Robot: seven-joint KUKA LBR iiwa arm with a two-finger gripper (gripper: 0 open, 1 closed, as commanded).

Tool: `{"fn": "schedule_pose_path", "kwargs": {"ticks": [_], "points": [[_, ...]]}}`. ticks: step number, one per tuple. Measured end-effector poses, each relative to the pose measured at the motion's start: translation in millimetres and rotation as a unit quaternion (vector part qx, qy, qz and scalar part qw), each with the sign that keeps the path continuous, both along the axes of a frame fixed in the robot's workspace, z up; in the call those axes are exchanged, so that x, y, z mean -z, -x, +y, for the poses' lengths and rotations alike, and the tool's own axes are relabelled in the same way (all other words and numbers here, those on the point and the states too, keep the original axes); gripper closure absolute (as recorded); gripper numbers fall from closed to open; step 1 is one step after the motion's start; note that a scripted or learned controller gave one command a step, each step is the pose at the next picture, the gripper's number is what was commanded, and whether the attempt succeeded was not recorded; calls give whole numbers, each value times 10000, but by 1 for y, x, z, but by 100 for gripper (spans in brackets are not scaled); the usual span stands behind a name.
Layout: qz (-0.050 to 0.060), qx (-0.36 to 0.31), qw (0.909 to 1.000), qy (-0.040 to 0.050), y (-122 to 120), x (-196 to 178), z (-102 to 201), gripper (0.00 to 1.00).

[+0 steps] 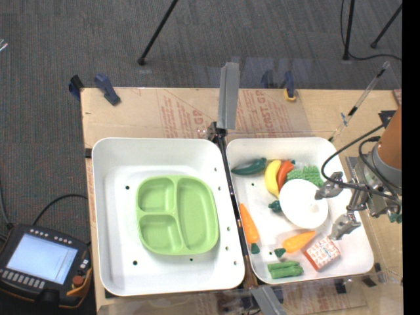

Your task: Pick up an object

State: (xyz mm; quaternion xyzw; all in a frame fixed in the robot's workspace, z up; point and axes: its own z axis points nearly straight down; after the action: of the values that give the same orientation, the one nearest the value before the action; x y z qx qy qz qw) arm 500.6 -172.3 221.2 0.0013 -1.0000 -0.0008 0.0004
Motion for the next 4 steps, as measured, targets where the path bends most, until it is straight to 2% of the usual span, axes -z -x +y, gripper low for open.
{"fn": "schedule_pose_path", "kwargs": {"ticks": [1,2,3,4], "points": [[5,-1077,9942,-5,-6,135,40,0],[-21,-1237,9923,-3,-83,134,55,0],[-18,-1269,9919,-8,-84,124,58,100],[-19,-1274,9918,-7,-84,124,58,0]]}}
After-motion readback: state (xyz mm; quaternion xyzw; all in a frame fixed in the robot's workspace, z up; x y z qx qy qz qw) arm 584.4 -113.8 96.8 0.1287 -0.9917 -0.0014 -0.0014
